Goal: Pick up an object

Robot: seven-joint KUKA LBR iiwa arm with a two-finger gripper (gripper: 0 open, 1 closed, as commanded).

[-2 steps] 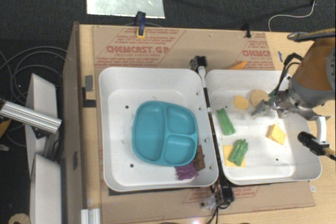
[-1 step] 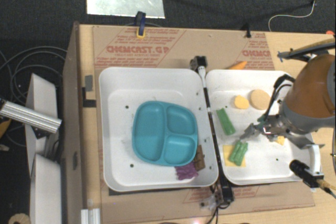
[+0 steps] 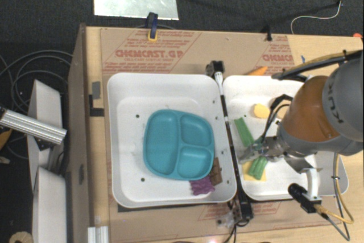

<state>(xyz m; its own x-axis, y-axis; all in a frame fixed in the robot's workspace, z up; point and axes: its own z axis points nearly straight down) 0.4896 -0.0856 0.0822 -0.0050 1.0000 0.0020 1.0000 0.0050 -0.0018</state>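
My gripper [image 3: 253, 150] hangs low over the left part of the right bin [image 3: 273, 190], at the end of the grey arm with the orange band [image 3: 307, 114]. Just to its upper left lies a long green stick [image 3: 244, 130]. A shorter green piece [image 3: 259, 167] lies right below the gripper, resting on a small yellow piece [image 3: 248, 169]. A round yellow object [image 3: 260, 110] sits farther back in the same bin. The arm hides the right side of this bin.
The left bin [image 3: 128, 99] holds a teal divided plate [image 3: 179, 144], with a purple object [image 3: 200, 186] and a brown one [image 3: 216, 171] at its front right corner. An orange piece [image 3: 257, 71] lies behind the right bin's back rim.
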